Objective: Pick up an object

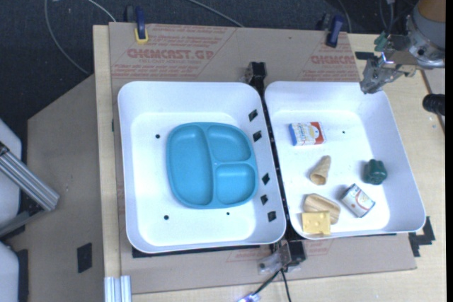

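Note:
The right bin point(393, 134) holds several small objects: a white carton with red and blue print point(306, 134), a tan cone point(320, 170), a dark green lump point(374, 171), a small white can point(357, 200), a bread-like piece point(322, 204) and a yellow cheese wedge point(316, 223). My gripper point(372, 82) hangs over the far right corner of that bin, above its rim and apart from all the objects. Nothing shows between its fingers.
The left bin point(141, 173) carries a blue divided plate point(211, 164). Black clips run along the divider between the bins point(262, 152). Blue clamps point(141, 25) hold the cardboard base at the back. Cables lie on the dark floor behind.

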You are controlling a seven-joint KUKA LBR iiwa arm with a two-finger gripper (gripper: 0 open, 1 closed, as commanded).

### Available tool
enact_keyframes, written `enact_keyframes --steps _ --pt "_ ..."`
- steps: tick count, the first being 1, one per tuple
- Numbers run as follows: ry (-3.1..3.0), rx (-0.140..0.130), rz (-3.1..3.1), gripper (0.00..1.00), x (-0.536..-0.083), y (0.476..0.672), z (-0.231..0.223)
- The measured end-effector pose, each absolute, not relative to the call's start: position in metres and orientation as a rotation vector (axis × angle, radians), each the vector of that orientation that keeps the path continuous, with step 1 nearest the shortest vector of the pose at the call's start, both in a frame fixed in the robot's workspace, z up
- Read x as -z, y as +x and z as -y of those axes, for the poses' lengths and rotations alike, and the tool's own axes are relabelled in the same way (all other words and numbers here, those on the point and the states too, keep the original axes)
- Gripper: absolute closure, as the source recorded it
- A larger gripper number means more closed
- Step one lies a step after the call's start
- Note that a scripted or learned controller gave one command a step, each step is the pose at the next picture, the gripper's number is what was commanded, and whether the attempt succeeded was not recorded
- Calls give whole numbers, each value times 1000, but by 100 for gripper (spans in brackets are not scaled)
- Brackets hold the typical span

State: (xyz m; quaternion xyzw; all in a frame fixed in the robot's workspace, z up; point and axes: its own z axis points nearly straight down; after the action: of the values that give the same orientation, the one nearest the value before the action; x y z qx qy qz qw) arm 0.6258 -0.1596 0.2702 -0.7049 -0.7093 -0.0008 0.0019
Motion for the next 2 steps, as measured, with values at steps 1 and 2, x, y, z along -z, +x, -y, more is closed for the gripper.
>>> enact_keyframes --steps 1,2 --pt "-2212 1 2224 100 -254 615 107" --pt "-2213 0 2224 100 -254 607 60"
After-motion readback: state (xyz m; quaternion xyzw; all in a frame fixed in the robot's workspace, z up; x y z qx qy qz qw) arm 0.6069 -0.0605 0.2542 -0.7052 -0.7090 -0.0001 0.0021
